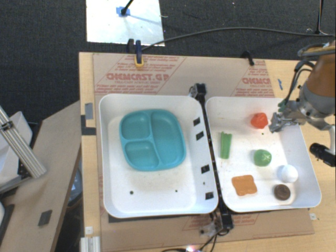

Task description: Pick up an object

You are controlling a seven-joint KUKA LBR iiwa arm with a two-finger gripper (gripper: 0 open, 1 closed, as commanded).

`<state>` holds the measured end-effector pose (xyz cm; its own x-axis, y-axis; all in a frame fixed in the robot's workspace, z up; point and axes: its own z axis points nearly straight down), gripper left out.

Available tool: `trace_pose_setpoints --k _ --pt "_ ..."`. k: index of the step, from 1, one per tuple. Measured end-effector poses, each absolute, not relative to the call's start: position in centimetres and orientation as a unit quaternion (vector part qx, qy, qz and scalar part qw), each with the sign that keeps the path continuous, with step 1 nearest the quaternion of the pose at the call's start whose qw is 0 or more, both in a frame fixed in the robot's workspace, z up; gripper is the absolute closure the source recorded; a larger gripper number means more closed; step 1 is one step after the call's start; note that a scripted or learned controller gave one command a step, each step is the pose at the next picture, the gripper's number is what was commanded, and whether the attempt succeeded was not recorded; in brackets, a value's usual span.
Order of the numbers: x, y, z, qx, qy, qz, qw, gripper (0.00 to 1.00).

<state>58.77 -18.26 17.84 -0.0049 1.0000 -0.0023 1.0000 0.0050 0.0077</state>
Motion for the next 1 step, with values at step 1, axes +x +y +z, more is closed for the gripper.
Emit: trace_pose_setpoints --k 1 --pt "59.14 -18.25 22.24 0.705 0.709 0.0016 0.003 1.00"
